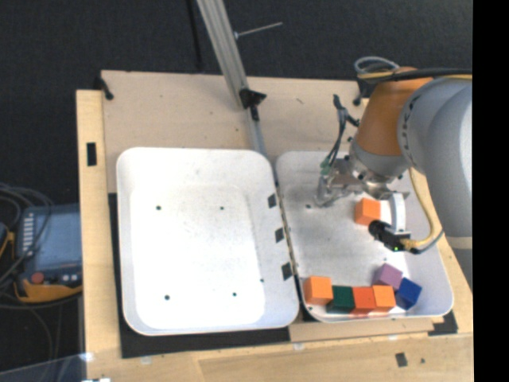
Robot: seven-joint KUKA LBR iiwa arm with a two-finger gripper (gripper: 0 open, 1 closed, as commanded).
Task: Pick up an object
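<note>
1. Nearest the camera, a row of blocks is lying along the near wall of the right bin [296,183]: orange block [319,288], green block [343,298], two more orange blocks [374,297], blue block [408,292], w/ a purple block [390,274] just behind.
2. The left bin [131,237] is sitting beside it on the surface [159,106].
3. Mid-bin, a lone orange cube [367,211] is lying just beside the gripper, toward the arm side; it appears the closest pick candidate.
4. The gripper [332,188] is hanging low over the right bin's far half, under the orange band [383,122]. Jaws: cannot tell how they are standing; nothing is showing between them.
5. For a clean pick: approx. centre over one block, be descending vertically, and be avoiding the packed row, where neighbours are touching and blocking jaw entry. The isolated cube is prob. the easier target.
6. Farthest back, a metal rail [225,46] is rising at a slant.
7. Labels/writing: none legible.
</note>
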